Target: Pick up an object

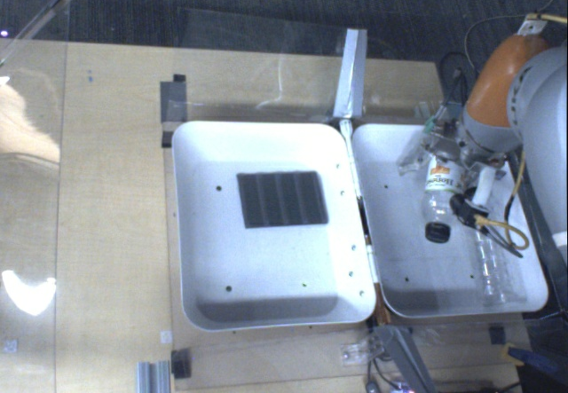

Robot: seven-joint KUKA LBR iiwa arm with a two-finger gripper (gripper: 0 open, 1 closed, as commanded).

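Note:
A clear plastic bottle point(437, 196) with a yellow-and-white label and a black cap lies in the right bin point(399, 285), its cap pointing toward the near side. My gripper point(441, 152) is right over the bottle's far end, and the wrist hides where they meet. A dark ribbed rectangular pad point(282, 199) lies flat in the middle of the left bin point(204, 276). A second clear, tube-like item point(493, 269) rests near the right bin's near right corner.
The grey arm with its orange band point(497, 90) fills the upper right above the right bin. A black cable with a yellow end point(488, 224) loops down from the wrist over the bin. A metal divider post point(351, 76) stands behind the bins' shared wall.

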